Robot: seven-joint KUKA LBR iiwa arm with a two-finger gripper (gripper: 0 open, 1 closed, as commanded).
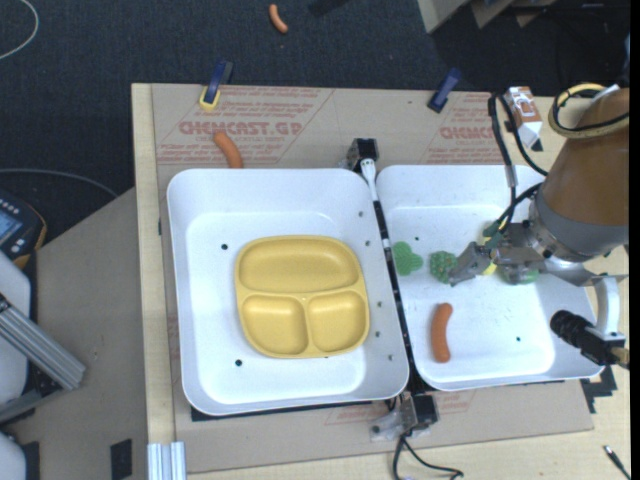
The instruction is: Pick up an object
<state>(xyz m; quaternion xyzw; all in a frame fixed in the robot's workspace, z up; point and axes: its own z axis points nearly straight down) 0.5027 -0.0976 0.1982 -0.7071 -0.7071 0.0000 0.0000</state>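
The right bin [520, 193] holds two green broccoli-like pieces, one [406, 259] near its left wall and another [442, 264] just to the right of it. An orange sausage [441, 331] lies nearer the front of that bin. My gripper [466, 266] reaches in from the right, low over the bin, its tip right beside the second green piece. Whether it touches that piece I cannot tell. Nothing is seen lifted.
The left bin [200, 208] carries a yellow divided plate [301, 295]. Another orange sausage [229, 149] lies on the cardboard behind the left bin. Clamps [212, 86] [444, 90] sit on the board's far edge. Cables run along the arm at the right.
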